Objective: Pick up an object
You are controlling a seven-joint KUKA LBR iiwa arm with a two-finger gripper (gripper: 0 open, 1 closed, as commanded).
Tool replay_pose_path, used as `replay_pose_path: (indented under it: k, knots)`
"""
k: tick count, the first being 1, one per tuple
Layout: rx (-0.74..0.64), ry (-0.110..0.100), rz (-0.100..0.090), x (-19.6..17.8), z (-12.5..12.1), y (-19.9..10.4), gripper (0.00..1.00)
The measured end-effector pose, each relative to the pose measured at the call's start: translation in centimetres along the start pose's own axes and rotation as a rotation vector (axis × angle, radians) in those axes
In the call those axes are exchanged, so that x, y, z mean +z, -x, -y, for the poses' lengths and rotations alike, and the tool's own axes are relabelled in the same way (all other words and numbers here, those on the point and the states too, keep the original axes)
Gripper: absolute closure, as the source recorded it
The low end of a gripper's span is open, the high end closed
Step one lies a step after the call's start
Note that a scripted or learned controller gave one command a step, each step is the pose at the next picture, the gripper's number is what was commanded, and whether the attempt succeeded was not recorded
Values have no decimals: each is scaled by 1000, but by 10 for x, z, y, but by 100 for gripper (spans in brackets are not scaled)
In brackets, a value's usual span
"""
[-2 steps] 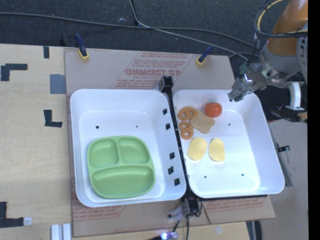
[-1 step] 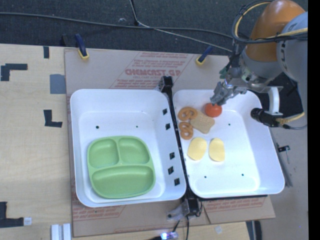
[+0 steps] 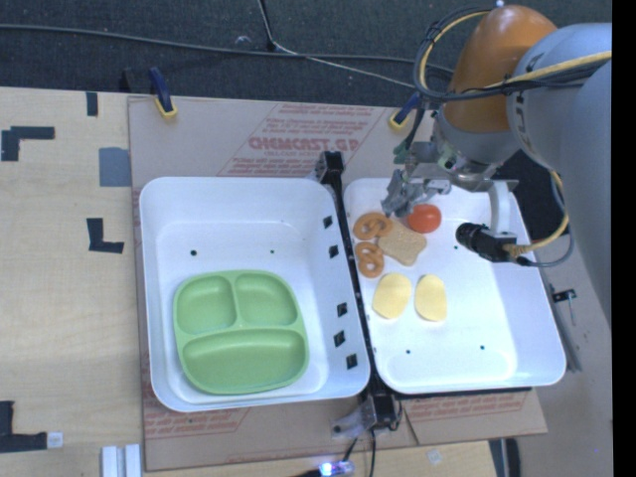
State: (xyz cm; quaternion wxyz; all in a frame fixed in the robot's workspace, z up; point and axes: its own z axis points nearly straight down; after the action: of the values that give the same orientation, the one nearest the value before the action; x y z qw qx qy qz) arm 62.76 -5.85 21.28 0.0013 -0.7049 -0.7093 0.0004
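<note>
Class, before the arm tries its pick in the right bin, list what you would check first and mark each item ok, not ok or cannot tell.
1. Claw over the right bin: ok.
2. Targets present: tomato, toast, two pretzels, two yellow pieces: ok.
3. Claw open: cannot tell.
4. Items spaced apart: not ok, pretzels and toast crowd together.
5. Something already gripped: cannot tell.
6. Green tray in the left bin, out of the way: ok.

Two bins side by side: the left bin point(image 3: 159, 207) holds a divided plate point(image 3: 239, 331) at lower left; the right bin point(image 3: 517, 346) holds pretzels point(image 3: 371, 241), toast point(image 3: 402, 243), a tomato point(image 3: 425, 218) and two chips point(image 3: 411, 297) in its upper-left part, the gripper point(image 3: 399, 199) above them
</note>
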Motion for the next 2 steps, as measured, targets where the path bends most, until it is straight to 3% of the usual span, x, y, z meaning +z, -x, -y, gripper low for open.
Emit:
replay_pose_path:
  k: [2]
  knots:
    - [-2,1,0,-8,-1,-114,100]
